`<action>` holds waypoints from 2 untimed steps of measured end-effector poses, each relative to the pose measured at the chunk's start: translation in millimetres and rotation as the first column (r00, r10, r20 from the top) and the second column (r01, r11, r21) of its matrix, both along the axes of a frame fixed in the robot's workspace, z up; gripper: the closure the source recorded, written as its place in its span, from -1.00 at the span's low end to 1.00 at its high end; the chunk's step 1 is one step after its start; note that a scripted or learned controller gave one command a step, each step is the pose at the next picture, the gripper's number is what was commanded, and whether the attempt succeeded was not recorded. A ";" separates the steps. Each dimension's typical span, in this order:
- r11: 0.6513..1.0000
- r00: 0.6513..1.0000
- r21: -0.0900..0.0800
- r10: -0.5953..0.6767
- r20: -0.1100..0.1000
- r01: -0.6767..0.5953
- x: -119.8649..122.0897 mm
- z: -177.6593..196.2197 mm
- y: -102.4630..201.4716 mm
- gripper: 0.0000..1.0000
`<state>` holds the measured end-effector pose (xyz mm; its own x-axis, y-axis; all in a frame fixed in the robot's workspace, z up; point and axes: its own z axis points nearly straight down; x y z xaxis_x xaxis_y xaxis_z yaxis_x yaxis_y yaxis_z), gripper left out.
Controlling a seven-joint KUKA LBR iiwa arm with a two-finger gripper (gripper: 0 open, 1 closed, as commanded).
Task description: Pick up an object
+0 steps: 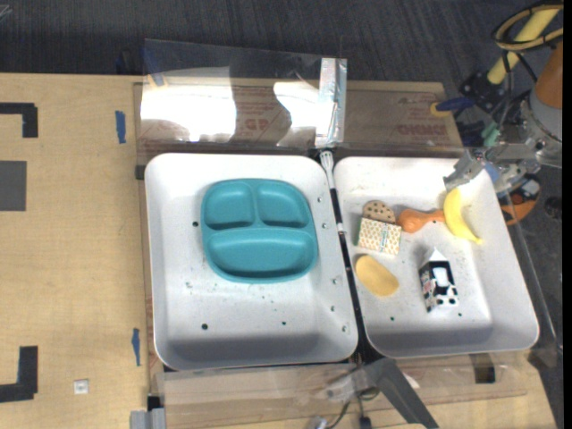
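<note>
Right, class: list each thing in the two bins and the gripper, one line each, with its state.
teal divided plate: flat, upright, in left bin
banana: lying in right bin, by the far right wall
carrot: lying flat
patterned block: lying flat
cookie: lying flat
yellow oval piece: lying flat
black-and-white item: lying flat
gripper: over right bin's far right corner

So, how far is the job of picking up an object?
Nothing looks picked up yet. The banana, carrot, cookie and the other items lie in the right bin. The gripper is at that bin's far right corner, near the banana. The grasp and the lift are left.
</note>
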<state>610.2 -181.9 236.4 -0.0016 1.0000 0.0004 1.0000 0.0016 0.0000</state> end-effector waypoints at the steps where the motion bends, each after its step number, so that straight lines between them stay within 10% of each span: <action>1: 0.997 0.997 -0.003 -0.083 0.004 0.083 -23.2 21.6 -42.8 -1.00; 2: 0.997 0.997 0.000 -0.079 0.009 0.079 -66.1 -128.7 -22.4 -1.00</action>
